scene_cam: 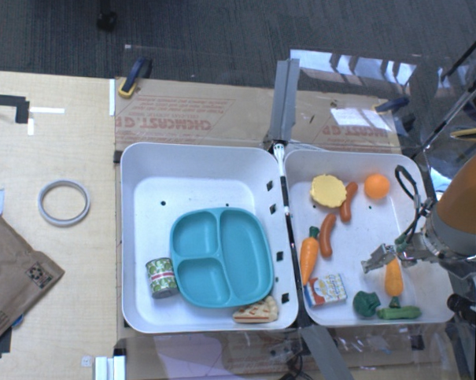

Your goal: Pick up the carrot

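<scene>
So the carrot [308, 260] is lying in the right bin [357, 160], tight against that bin's left wall, about halfway down. Fat end points toward the far edge, tip toward the near edge, so it runs pretty much parallel to the wall.

My pincer [379, 258] is hanging over the right half of that bin, nowhere near the carrot. It's just beside a small orange piece [393, 277] near the right wall. Nothing is between my fingers that I can make out, and honestly I cannot tell from up here whether they're apart or together.

About the carrot itself: looks like a plastic toy, so my guess is light, stiff and a bit slick. It tapers, so a squeeze near the tip would probably squirt it out. I'd go for the thick upper half, fingers across the short way.

Annoying part is the wall. One finger has to fit between carrot and wall, and there's barely a gap. A sausage [327, 234] sits just to its right and a little box [328, 290] near the tip, so it's crowded.
</scene>
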`<state>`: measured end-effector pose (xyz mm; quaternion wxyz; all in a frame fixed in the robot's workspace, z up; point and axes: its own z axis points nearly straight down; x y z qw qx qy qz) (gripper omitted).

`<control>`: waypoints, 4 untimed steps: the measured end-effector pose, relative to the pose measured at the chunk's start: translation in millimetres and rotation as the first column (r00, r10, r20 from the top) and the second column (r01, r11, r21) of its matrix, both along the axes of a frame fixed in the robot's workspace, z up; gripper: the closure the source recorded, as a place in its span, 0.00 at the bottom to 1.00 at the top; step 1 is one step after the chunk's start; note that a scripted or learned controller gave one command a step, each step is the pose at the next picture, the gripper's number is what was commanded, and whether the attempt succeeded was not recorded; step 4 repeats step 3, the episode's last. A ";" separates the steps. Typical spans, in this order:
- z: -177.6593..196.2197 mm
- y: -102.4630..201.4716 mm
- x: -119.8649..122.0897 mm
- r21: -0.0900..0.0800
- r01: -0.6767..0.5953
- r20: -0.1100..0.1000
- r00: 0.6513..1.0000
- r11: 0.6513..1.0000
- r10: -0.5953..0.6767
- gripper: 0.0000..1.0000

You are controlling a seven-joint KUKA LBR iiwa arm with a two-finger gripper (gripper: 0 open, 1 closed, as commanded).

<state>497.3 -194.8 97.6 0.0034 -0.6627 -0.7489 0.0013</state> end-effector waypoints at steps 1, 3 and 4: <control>6.4 0.4 0.3 0.001 0.002 -0.003 1.000 1.000 -0.002 1.00; 66.9 -20.3 49.9 -0.003 -0.057 0.003 0.998 0.998 0.057 1.00; 66.9 -20.3 49.9 -0.003 -0.057 0.003 0.998 0.998 0.057 1.00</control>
